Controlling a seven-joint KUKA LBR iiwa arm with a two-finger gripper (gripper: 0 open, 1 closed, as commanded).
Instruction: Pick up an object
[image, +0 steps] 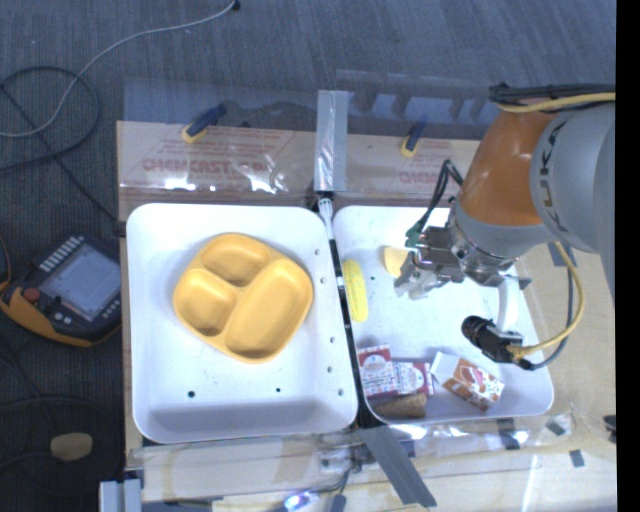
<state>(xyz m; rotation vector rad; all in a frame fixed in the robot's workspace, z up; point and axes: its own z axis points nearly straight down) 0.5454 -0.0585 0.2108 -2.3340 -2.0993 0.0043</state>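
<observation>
A: Nearest candidate?
B: Pale yellow piece (394, 260), lying on the floor of the right bin (540, 395) toward its far end, just beside the tool (413, 283), on the side facing the divider.

A: Handling?
B: Looks small and light, probably stiff plastic. Likely smooth, so apt to skid away if pinched off-centre. Best taken across its narrow width, straight from above. Too small to read the exact shape.

A: Tool state?
B: Cannot tell whether wide or narrow; blurred against the white floor. Holding nothing visible. Hangs low over the bin, under the orange band (505, 170) of the arm.

A: Other picks?
B: Yellow stick-like item (351, 290), hard against the wall between the bins; awkward, with little room on that side. At the near end, two red-and-white packets (375, 368) side by side, a brown lump (402, 405) just in front of them, and an orange carton (473, 384) lying askew, a little apart. Probably light and stiff-edged, easy across the short sides, though the packets crowd each other.

A: Further out?
B: Left bin (150, 400) with a yellow divided dish (243, 296); broad and curved, poor for a pinch except at the rim. Off the surface, a control pendant (75, 290) on the floor at left
</observation>
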